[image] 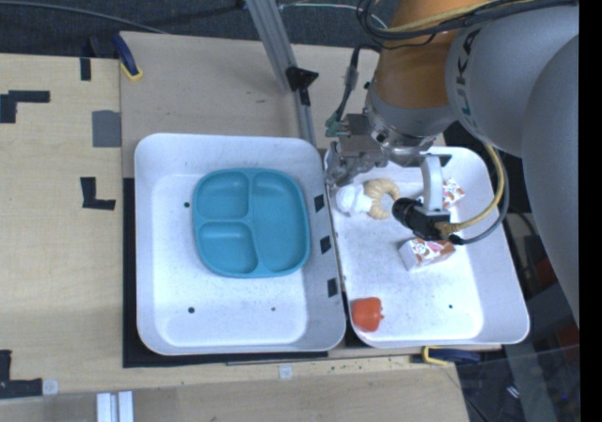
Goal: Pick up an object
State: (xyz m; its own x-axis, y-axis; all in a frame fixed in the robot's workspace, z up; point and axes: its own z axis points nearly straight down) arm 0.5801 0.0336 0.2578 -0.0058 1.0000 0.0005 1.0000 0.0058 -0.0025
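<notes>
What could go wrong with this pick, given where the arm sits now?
1. The gripper is low over a white object touching a tan one; it may nudge both or grab neither.
2. That cluster sits near the right bin's left wall, so a finger could catch the rim.

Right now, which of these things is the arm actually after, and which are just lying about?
Part of the job:
- the tool, low at the right bin's near-left corner
- white object and tan pastry-like piece just beneath it

Just lying about:
- small carton
- orange-red object
- blue divided plate in the left bin
</notes>
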